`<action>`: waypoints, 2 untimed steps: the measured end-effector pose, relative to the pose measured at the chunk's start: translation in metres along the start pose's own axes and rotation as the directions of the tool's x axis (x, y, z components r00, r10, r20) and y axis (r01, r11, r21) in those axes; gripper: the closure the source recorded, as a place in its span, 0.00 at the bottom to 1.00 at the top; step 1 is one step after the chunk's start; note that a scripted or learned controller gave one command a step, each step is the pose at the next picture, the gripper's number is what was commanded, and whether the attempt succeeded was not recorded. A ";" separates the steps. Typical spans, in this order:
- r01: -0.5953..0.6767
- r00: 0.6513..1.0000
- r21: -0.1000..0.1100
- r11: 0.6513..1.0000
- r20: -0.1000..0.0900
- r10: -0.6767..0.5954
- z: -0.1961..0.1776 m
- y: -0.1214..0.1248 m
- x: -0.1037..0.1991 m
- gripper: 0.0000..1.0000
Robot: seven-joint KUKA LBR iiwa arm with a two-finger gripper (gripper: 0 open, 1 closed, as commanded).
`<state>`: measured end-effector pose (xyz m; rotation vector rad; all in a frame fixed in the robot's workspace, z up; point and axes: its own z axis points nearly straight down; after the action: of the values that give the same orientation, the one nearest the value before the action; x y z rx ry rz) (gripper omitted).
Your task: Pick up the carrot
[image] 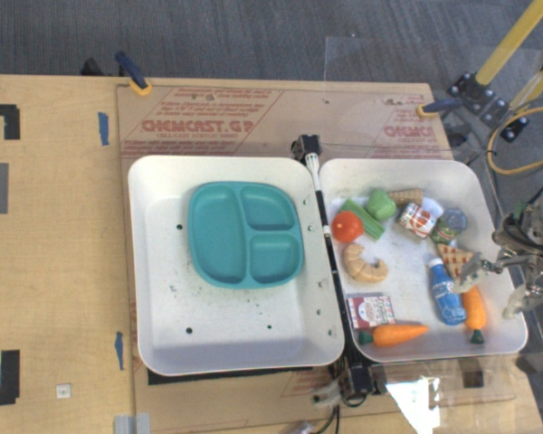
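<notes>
Orange carrot (399, 334) lies at rt bin's (505, 337) front; claw (516, 283) maybe apart, can't tell

From my seat I see the counter (54, 269), a pale plywood top with black tape marks (2, 120) along its 9 o'clock edge. A brown cardboard sheet (271, 120) with red print lies over it toward 12 o'clock, held by a blue clamp (131, 70). Beyond, at 12 o'clock, the floor (253, 16) is dark grey carpet. At 2 o'clock a yellow pole (520, 30) slants over a clear panel, with yellow cable (516, 147) looping below it. The light is even and soft.
</notes>
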<state>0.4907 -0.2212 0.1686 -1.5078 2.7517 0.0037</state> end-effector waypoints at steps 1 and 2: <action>0.251 0.968 0.004 0.968 0.006 -0.251 0.070 0.007 0.001 0.00; 0.483 0.876 0.005 0.876 0.007 -0.483 0.079 0.012 -0.007 0.00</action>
<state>0.4844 -0.2088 0.0896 -2.1403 2.2821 0.0039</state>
